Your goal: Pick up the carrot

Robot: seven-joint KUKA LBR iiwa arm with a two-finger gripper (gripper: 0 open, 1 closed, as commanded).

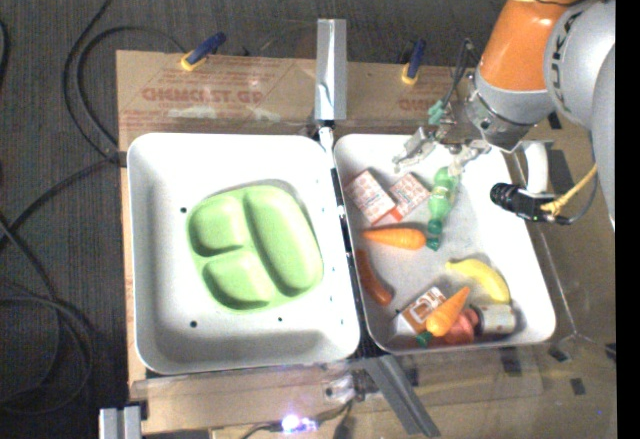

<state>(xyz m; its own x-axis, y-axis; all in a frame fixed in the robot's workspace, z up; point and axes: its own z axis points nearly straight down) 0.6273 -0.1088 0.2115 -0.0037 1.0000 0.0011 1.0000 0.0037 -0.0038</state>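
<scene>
While the pincer [438, 149] is hanging above the far end of the right bin [535, 272], its fingers are standing spread apart and holding nothing. The carrot [397, 238] is lying flat on the bin floor, nearer the camera than the pincer, with its green end touching the foot of a green bottle [441, 195] and its point aiming toward the bin's left wall. Two small red-and-white packets [385, 195] are sitting just beyond the carrot, on the pincer's side. It is looking like a light, stiff toy with a smooth, tapering skin, so it is probably going to slide if pinched near the tip; the thick half close to the green end is offering the surest hold, fingers closing across its width. Open floor is lying on the carrot's near side, toward the banana [480, 278], giving room for one finger. The far side is tighter, with the packets and bottle crowding in. A second orange piece [447, 311] near the banana may also be a carrot, though it is hard to tell.
</scene>
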